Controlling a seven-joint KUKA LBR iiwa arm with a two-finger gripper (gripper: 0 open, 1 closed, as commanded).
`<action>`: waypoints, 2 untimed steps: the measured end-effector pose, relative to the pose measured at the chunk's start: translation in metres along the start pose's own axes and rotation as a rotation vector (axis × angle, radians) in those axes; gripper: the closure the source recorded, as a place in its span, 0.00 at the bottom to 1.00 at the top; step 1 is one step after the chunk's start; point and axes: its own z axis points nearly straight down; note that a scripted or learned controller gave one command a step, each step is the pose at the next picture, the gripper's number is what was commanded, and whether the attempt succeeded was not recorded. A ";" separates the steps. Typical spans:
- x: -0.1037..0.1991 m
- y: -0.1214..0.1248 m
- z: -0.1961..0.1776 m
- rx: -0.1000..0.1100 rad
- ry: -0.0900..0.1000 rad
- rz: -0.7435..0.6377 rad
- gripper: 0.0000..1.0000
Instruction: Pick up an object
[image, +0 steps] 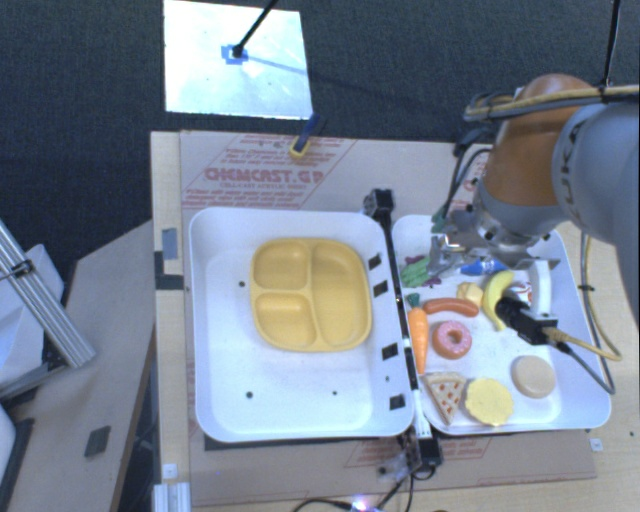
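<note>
Now, arm: grey arm (540, 160) with an orange band enters from the upper right of the frame and bends down over the upper part of the right bin (495, 352).
Gripper: gripper (448, 256) sits low over the upper left corner of the right bin, close to the divider between the bins.
Gripper opening: cannot tell; the wrist hides it from above. Nothing visibly held.
Candidate objects: all toy foods, all in the right bin.
Nearest to gripper: green piece (416, 270) just below and left of it; blue piece (482, 268) just to its right.
Middle row: sausage (452, 306) lying crosswise, banana (496, 296) to its right, donut (452, 340) below the sausage.
Left edge: carrot (417, 338) lying lengthwise along the divider.
Bottom row: pizza slice (446, 395), yellow disc (489, 401) touching it, beige disc (533, 377) further right.
Left bin: left bin (225, 330) holds a yellow divided plate (310, 295), roughly central.
Underlay: cardboard sheet (265, 175) with red lettering lies beneath both bins.
</note>
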 end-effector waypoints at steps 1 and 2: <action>0.008 0.006 -0.019 -0.003 0.001 -0.005 1.00; 0.014 0.000 -0.014 0.000 0.000 -0.005 1.00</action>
